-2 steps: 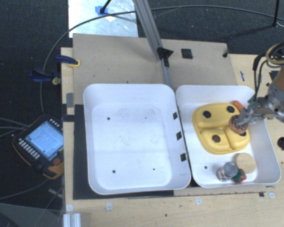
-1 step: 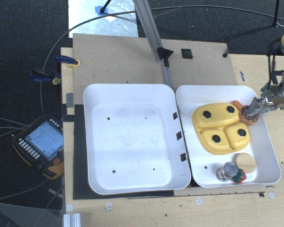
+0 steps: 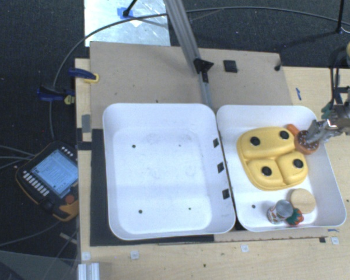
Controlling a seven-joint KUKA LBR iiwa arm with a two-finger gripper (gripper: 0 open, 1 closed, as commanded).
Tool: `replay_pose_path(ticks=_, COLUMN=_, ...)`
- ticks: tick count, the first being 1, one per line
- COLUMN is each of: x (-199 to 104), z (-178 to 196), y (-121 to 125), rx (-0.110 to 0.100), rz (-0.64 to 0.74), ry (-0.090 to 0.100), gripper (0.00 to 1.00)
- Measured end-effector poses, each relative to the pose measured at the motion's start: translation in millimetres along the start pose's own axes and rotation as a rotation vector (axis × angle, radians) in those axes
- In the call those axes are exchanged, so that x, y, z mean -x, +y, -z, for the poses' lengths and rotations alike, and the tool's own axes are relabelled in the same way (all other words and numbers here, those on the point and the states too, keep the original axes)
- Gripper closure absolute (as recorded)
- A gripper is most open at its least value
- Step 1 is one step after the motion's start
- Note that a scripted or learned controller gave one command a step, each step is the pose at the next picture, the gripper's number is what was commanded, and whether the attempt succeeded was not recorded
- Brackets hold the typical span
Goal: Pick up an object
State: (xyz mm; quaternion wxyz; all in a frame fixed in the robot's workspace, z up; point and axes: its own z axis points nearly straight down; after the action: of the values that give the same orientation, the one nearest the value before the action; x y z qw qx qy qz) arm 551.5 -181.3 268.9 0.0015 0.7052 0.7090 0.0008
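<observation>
step: reach phase, pretty much. The gripper [image 3: 312, 135] is seen low over the right bin [image 3: 337, 198], at its far right side, right at a small orange-brown piece [image 3: 306, 143] just beside the yellow tray [image 3: 272, 156]. Nothing can be seen lifted.

gripper state: can't be told from this angle, too small and blurry.

target: probably the orange-brown piece, far right of the right bin, touching or nearly touching the tray's edge. Contact can't be confirmed.

next move: a clean close on that piece would be needed, then a straight lift. The tray is tight beside it, so a nudge or a miss is likely.

count, bins: 2, left bin [image 3: 122, 127] and right bin.

count, right bin stuff: 1 yellow tray with three black-dotted lobes, 1 orange-brown piece, 1 tan disc [image 3: 303, 199], 1 small mixed-colour clump [image 3: 283, 213] at the near side (could be more than one item, hard to tell).
</observation>
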Motion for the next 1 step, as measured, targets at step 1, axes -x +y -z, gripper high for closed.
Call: replay_pose_path(ticks=1, x=-47.3, z=-6.8, y=11.4, rx=-0.001, rz=0.004, ry=0.001, gripper=1.00)
